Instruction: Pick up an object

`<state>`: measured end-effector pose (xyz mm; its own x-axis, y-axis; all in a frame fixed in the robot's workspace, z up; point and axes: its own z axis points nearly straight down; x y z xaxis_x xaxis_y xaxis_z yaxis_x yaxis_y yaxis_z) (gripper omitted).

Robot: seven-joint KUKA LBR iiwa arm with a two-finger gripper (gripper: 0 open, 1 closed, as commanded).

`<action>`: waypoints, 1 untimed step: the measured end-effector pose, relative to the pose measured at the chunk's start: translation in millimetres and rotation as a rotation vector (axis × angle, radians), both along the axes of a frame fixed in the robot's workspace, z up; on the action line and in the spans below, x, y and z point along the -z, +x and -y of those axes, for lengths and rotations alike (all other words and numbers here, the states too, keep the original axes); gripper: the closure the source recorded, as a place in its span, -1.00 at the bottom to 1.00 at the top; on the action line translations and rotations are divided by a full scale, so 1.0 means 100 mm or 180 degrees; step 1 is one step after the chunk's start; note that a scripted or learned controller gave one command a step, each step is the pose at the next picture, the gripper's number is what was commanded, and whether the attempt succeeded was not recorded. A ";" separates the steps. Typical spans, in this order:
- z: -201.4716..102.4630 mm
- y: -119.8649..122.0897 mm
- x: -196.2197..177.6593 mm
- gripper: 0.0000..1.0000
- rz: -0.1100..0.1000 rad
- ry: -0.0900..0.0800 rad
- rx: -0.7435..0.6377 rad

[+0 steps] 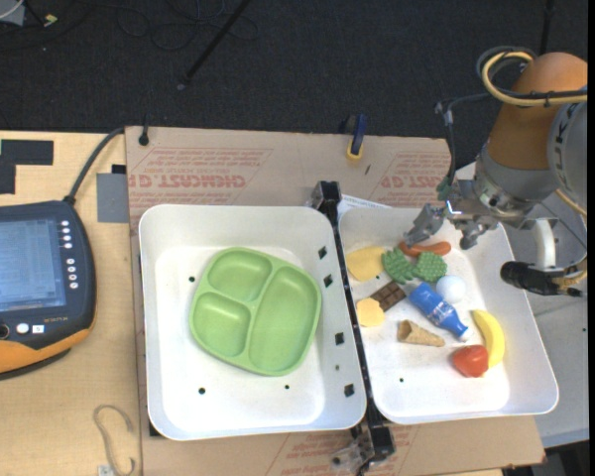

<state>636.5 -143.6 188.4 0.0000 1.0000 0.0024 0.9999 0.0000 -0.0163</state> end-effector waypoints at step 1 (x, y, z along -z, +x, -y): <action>0.00 0.03 -0.10 -1.00 0.0042 -0.0005 -0.0005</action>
<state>639.2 -143.7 197.9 -0.0016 1.0000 0.0009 1.0000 0.0016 -0.0030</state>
